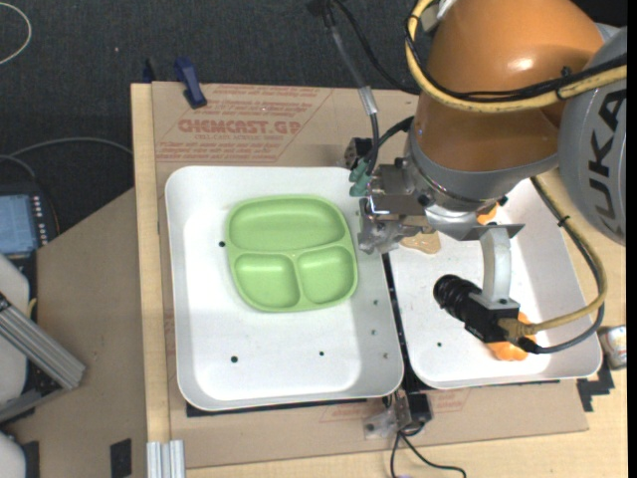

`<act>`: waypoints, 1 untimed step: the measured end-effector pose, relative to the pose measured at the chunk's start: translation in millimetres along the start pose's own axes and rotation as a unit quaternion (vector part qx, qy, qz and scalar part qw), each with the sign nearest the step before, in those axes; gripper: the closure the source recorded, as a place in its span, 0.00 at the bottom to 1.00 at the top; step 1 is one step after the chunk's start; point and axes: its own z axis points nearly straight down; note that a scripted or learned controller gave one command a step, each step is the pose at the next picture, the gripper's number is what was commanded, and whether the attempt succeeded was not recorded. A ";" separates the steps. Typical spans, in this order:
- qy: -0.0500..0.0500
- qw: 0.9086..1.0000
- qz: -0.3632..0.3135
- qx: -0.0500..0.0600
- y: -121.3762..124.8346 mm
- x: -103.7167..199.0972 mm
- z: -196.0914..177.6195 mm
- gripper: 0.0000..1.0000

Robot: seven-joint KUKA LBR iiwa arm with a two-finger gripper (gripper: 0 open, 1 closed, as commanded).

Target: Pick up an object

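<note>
Found the end effector low over the seam between the two bins, toward the far end of that seam, below the arm's orange band. Could not tell whether open or closed, with the wrist and a cluster of metal parts covering it from above.

Noted a green divided plate lying flat in the left bin, in its far half, hollow side up: one long compartment at the far side, two smaller ones at the near side. Saw its right rim just beside the end effector; could not tell whether touching.

Saw a small tan thing in the right bin, close to the seam and just to the right of the end effector, partly tucked under the wrist. Spotted a small orange thing nearer the front of the same bin, kind unclear.

Saw both bins set edge to edge on a surface covered with brown cardboard printed in red. Noted a blue clip at the far left edge of that cardboard, well apart from the bins.
</note>
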 end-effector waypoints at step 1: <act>0.001 1.000 -0.004 -0.005 0.2 37.1 -21.8 1.00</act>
